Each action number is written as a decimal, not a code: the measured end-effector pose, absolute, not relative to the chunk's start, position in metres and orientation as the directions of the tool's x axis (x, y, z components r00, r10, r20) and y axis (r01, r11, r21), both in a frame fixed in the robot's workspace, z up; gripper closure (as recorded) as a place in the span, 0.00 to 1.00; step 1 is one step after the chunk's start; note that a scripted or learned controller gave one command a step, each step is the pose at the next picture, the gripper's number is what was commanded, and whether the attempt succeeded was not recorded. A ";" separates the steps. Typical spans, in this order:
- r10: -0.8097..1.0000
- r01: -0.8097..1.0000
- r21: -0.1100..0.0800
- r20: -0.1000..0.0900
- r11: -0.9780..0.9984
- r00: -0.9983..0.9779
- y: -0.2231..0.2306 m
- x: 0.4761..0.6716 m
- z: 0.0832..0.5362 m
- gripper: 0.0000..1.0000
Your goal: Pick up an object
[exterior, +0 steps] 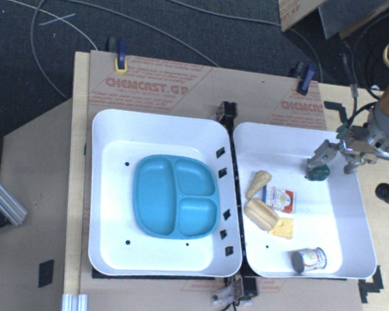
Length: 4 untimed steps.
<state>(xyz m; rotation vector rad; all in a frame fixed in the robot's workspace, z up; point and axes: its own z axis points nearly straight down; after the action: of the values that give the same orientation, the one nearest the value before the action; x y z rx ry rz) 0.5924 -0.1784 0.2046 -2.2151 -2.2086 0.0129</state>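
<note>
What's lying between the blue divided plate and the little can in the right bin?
In the camera view, between the blue plate and the can lie the bins' adjoining rims, then a bread roll touching a yellow cheese wedge.

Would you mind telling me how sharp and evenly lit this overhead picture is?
Camera view: light is even and soft, with faint shadows under the blue plate and the can; the white bins look bright but keep their detail; the gripper is slightly soft, small items lack fine detail.
</note>
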 end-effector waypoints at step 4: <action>1.000 1.000 -0.005 0.002 0.001 -0.001 -0.165 0.603 0.083 0.00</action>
<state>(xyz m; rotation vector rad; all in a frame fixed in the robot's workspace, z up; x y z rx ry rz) 0.6034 -0.1646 0.0832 -2.2172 -2.2190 0.0032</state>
